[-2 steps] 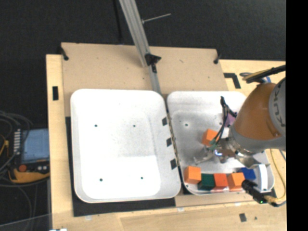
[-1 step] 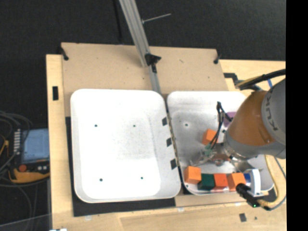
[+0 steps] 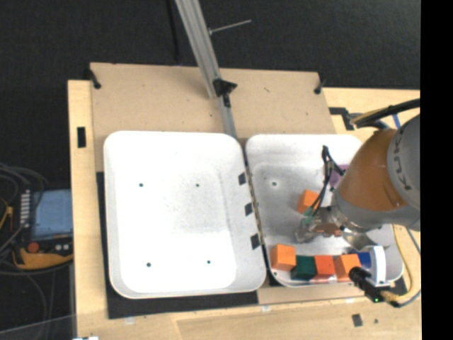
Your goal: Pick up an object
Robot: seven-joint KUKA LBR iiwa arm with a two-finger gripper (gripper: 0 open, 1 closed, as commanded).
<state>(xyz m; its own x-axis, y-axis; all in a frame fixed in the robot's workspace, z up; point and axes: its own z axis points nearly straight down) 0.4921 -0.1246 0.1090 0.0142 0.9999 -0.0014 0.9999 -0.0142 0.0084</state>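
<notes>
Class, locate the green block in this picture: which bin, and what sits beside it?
The green block lies in the right bin, along its near edge, between two orange blocks.

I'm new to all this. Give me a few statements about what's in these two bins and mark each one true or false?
1. The blocks lie in the right bin. True.
2. A green block sits among orange ones along that bin's near edge. True.
3. The left bin holds a pile of blocks. False: no blocks in it.
4. The arm reaches in from the left. False: from the right.
5. The gripper is over the right bin. True.
</notes>
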